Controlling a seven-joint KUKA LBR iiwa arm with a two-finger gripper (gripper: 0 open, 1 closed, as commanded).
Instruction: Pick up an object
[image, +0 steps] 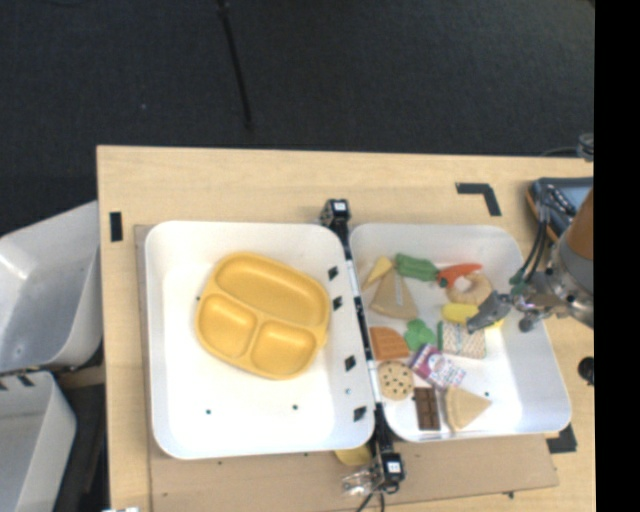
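Right white bin (540, 385), near to far: brown chocolate bar (427, 409), tan wedge (465, 407), round cookie (395, 380), pink-labelled packet (440, 367), writing unreadable. Grey two-finger gripper (492, 314), grip state indiscernible, over yellow piece (459, 312). Left white bin (175, 400): yellow divided plastic plate (262, 315).

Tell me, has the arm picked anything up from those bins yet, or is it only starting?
Nothing looks picked yet. The toy food lies piled in the right bin, and the yellow tray sits alone in the left bin. The gripper is low over the pile's right side, near a yellow piece, with nothing visibly between its fingers. The grasp and the lift remain.
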